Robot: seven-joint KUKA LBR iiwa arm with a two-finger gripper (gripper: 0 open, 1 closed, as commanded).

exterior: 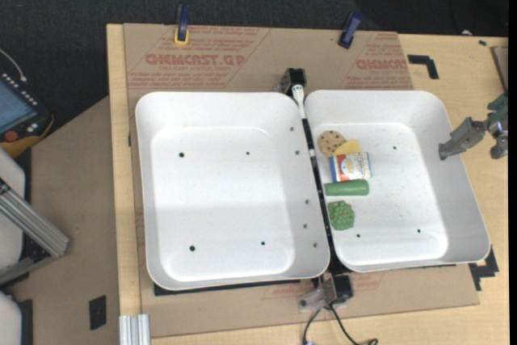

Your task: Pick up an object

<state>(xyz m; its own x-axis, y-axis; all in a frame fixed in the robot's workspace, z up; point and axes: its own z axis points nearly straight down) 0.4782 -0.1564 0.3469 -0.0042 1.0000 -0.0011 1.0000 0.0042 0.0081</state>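
Note:
Several small objects lie along the left side of the right bin (420, 174): a round tan cookie (328, 143), a yellow piece (350, 147) beside it, a red, white and blue box (350, 166), a green cylinder (346, 188) lying on its side, and a bumpy green item (341, 215). My gripper (472, 135) hangs at the right edge of the view, over the right rim of that bin, well apart from all the objects. Part of it is cut off by the frame edge. Nothing is seen in its grasp.
The left bin (161, 198) sits beside the right one, with a black divider (311, 174) between them. Both rest on a cardboard sheet (242, 52) held by two blue clamps (182, 24) at the far edge. Cables run at the front edge.

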